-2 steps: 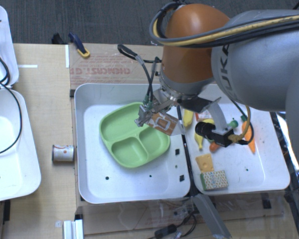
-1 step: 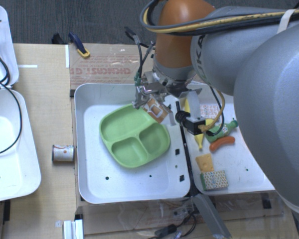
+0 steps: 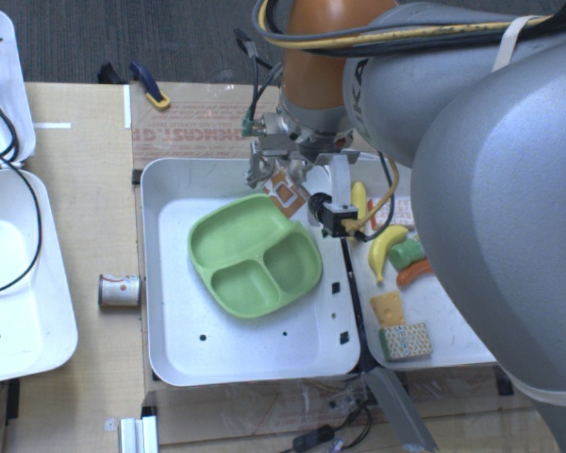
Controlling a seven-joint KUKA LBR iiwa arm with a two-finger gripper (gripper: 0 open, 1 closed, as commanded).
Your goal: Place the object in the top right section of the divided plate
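1. Camera view: gripper (image 3: pixel 281 179) hangs over the far edge of the green divided plate (image 3: pixel 255 257), near its top right section, likely lined up for a drop there.
2. A small brown-and-white object (image 3: pixel 285 194) sits right at the gripper tips; whether it is truly clamped, or how wide the hand stands, I cannot tell.
3. Plate lies in the left bin (image 3: pixel 170 347), tilted on a diagonal; 3 compartments, all bare.
4. Right bin (image 3: pixel 453 352) count: 2 bananas (image 3: pixel 385 243), 1 green piece (image 3: pixel 407 253), 1 orange carrot-like piece (image 3: pixel 415 272), 1 cheese wedge (image 3: pixel 388 307), 1 speckled sponge block (image 3: pixel 406 341).
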